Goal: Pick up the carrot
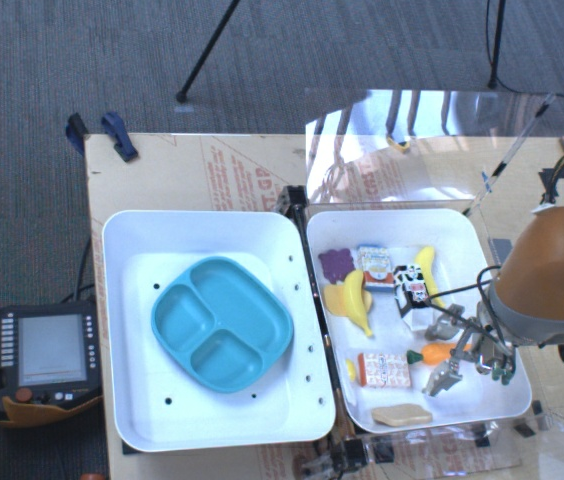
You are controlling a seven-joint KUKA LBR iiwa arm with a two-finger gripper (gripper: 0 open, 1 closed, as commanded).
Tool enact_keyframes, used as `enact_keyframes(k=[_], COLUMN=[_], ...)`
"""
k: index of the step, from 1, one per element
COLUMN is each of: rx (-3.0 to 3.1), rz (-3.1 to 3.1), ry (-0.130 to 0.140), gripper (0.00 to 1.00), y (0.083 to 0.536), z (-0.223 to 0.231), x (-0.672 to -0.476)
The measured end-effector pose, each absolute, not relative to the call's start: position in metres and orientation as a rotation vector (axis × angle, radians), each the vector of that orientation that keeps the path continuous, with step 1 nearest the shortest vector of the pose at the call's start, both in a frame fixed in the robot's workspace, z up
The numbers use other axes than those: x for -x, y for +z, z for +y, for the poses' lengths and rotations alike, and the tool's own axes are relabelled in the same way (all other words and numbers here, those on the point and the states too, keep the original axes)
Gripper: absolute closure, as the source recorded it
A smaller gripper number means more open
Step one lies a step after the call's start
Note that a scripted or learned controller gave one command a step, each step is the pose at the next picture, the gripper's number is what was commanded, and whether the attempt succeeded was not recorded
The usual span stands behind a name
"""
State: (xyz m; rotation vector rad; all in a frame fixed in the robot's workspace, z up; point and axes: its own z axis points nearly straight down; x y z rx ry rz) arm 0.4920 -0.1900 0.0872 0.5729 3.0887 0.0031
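End effector (454, 366) sits low in the right bin (462, 220), near its right wall, coming in from the right. Fingers (446, 380) look spread apart, nothing clamped between them as far as the view shows. Carrot (436, 353) lies right at the fingers, touching or just beside them, partly covered by the gripper hardware. Orange body with a green stub at its left end; long axis runs roughly left-right across the bin, maybe slightly tilted. Carrot is just up and left of the fingertip midpoint, so the coming move looks like a small shift that way and then a close across the short axis. Contact can't be confirmed.

Around it: milk carton (412, 290) above, snack box (383, 370) to the left, bread slice (401, 415) below-left, banana (359, 303) further left, purple grapes (336, 263) at top left. Left bin (122, 268) holds a blue divided plate (222, 323), well apart. Both bins on the desk (192, 173).
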Motion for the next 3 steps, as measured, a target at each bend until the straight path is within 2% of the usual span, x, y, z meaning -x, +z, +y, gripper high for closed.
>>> enact_keyframes(k=[1, 2, 3], rx=[-0.565, -0.936, -1.449], rz=[3.089, 2.997, 2.793], ry=[0.004, 0.004, -0.001], gripper=[1.00, 1.00, 1.00], y=[0.097, 0.159, 0.186], z=[-0.189, -0.108, -0.012], x=[-0.493, -0.515, -0.475])
